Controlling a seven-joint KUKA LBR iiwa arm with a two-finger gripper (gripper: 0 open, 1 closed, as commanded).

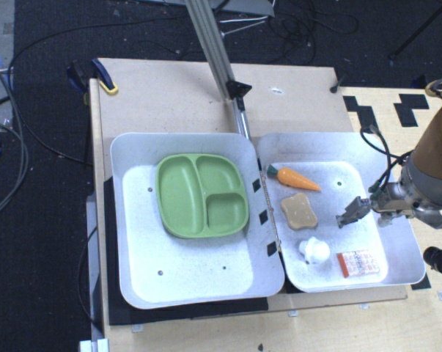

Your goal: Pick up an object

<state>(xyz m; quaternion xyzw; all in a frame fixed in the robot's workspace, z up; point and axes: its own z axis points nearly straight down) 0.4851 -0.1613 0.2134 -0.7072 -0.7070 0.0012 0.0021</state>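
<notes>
Two shallow white bins sit side by side on a wooden bench. The left bin [133, 270] holds a green divided plate [203, 195] with three compartments. The right bin [396, 266] holds four small things: an orange toy carrot [297, 179] near its far left corner, a tan, bread-like slab [299, 212] just below the carrot, a small white object [315, 251] below the slab, too blurred to name, and a red and white packet [358, 262] to that object's right. The gripper [351, 214] reaches in from the right, to the right of the slab and apart from it; it is dark and small, so whether it is spread or closed cannot be made out, and nothing is seen in it. The arm is cut off by the frame edge.
</notes>
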